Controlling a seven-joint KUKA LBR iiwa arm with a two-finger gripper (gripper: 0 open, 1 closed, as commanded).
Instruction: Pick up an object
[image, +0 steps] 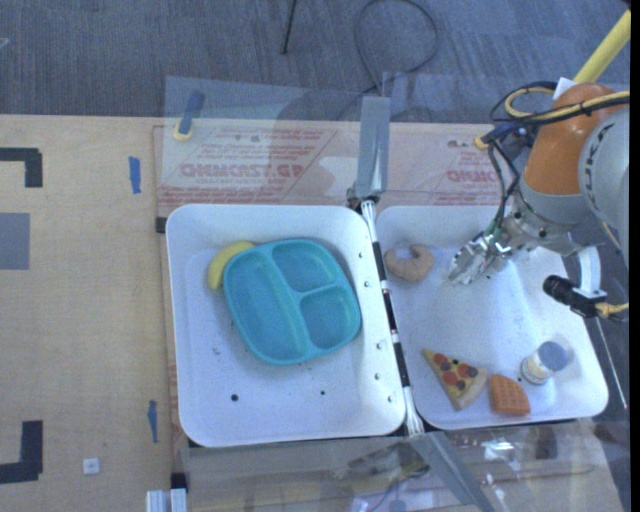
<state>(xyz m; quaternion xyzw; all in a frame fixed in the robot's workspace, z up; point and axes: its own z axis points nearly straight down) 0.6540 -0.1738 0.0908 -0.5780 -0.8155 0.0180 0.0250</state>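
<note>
bins (200, 400): smooth white plastic, slightly glossy
divided plate (292, 300): matt blue plastic, in left bin
bench (80, 330): pale, matt wood
gripper (478, 258): shiny bare metal
arm band (560, 150): glossy orange plastic

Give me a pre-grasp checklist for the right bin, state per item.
1. End effector over the right bin: ok, it hangs above the bin's upper part.
2. Nearest target free: ok, the doughnut lies apart from it toward the left bin, nothing on top.
3. Finger state: cannot tell, too small and blurred.
4. Something already held: cannot tell.
5. Other candidates accessible: ok, pizza slice, waffle piece and small jar lie along the bin's near edge.
6. Cables clear of the bin: ok, the yellow cable loops above the wrist.
</note>
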